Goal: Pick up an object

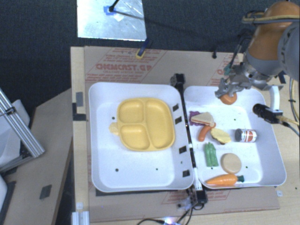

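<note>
The tool (229, 91) sits over the far corner of the right bin (276, 161), apparently closing on a small orange object (228, 99) showing just beneath it, though I cannot tell whether it truly grips it or merely hovers.

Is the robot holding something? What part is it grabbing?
It cannot be told for sure. The end effector sits right over a small orange object at the far end of the right bin, hiding its top.
</note>
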### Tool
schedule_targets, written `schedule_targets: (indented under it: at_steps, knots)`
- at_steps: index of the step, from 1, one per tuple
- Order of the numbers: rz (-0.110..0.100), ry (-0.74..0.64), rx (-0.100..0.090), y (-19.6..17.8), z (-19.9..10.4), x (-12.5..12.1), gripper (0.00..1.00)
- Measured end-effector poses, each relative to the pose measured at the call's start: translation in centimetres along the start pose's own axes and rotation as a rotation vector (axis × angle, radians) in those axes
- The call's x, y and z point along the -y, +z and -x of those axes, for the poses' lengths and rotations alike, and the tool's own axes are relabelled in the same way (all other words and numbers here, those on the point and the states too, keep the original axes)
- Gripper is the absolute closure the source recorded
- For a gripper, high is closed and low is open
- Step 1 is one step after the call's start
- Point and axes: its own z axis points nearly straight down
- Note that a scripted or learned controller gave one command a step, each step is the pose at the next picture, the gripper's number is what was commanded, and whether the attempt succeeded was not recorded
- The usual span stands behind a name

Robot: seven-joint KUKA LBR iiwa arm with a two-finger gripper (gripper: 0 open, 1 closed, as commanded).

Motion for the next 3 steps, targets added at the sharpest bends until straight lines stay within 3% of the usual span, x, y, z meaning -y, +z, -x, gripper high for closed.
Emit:
schedule_targets:
  at_steps: [1, 3]
  knots:
    - [0.0, 0.0, -0.001, -0.6, -4.3, -1.3, 1.0]
    - [-0.001, 0.003, 0.001, -0.6, -6.7, -2.2, 1.0]
